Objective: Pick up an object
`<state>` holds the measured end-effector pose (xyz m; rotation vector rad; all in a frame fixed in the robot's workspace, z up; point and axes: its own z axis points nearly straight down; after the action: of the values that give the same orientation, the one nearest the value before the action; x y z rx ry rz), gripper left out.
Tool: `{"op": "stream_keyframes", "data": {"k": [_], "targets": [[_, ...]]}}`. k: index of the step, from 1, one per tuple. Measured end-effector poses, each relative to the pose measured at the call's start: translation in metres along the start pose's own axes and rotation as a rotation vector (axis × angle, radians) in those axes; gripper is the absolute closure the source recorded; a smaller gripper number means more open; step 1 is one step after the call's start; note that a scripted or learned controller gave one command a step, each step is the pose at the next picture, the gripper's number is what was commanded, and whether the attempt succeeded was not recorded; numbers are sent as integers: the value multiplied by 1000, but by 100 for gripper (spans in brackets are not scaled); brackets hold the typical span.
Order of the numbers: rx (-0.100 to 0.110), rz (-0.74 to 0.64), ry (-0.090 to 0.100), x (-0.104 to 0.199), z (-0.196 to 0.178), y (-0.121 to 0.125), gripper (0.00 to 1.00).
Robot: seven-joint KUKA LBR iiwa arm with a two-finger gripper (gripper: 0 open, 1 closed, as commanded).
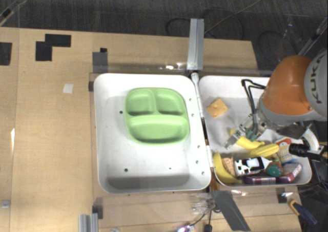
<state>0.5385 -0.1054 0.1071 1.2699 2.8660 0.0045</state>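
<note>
Camera view is showing the end effector (245, 132) reaching down into the right bin (225, 90), its tip sitting just over a yellow banana (254, 146); whether it is open or closed I cannot tell. The banana is lying directly below and slightly right of it, long axis running left to right, amid the toy pile.

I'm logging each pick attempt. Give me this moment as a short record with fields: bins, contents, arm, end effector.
left bin: holds a green divided tray
right bin: a tan block lies apart near the top; bananas and mixed small items are heaped along the bottom edge
arm: over the right bin, coming in from the right
end effector: low over the bananas at the top of the heap
grasp: cannot tell
</note>
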Motion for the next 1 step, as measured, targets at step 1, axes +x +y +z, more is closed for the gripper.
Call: {"op": "stream_keyframes", "data": {"k": [1], "targets": [[-4, 225, -2, -12, 16, 4, 0]]}}
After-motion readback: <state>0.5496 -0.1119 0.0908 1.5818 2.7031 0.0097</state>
